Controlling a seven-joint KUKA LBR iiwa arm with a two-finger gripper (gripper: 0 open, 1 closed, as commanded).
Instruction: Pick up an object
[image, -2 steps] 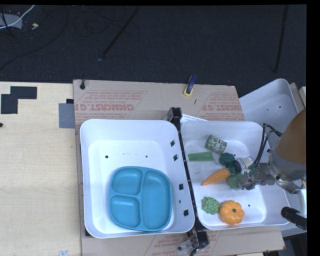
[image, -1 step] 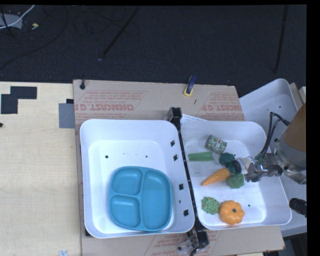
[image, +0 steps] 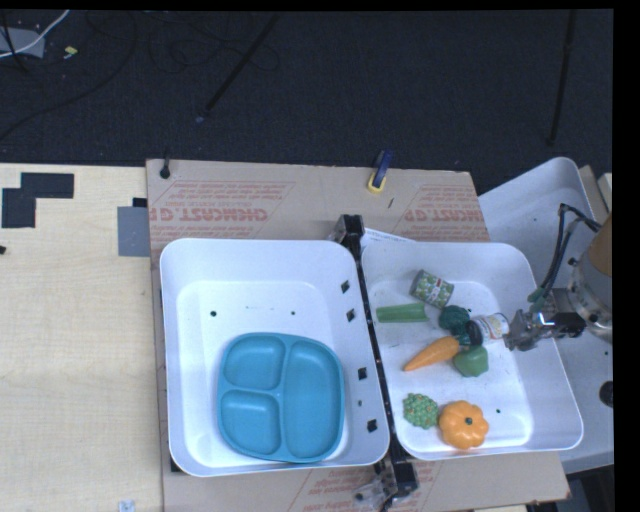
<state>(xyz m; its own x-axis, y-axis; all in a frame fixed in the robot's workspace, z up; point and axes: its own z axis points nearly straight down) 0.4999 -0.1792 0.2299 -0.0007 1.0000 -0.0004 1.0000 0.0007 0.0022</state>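
Camera view looks down on one bench of pale wood, with one cardboard sheet lying on it under two white bins. The left bin holds a single blue plate with three compartments, sitting toward its 5 o'clock corner. The right bin holds seven small things.

Counted from larger to smaller: one orange pumpkin at the bin's 6 o'clock edge; one carrot near the middle, tilted, its tip pointing to 8 o'clock; one green can at 12 o'clock, lying on its side; one long green vegetable at 10 o'clock, lying flat; one broccoli piece just at 9 o'clock of the pumpkin; one round green toy touching the carrot's thick end; one dark teal piece just at 12 o'clock of that.

The arm comes in at 3 o'clock, and the pincer sits low over the bin's 3 o'clock side. A small pale object lies just at 9 o'clock of it, beside the teal piece. Whether the pincer is open or closed I cannot tell; no object is seen between its tips.

One blue and yellow clamp sits at the cardboard's 12 o'clock edge.
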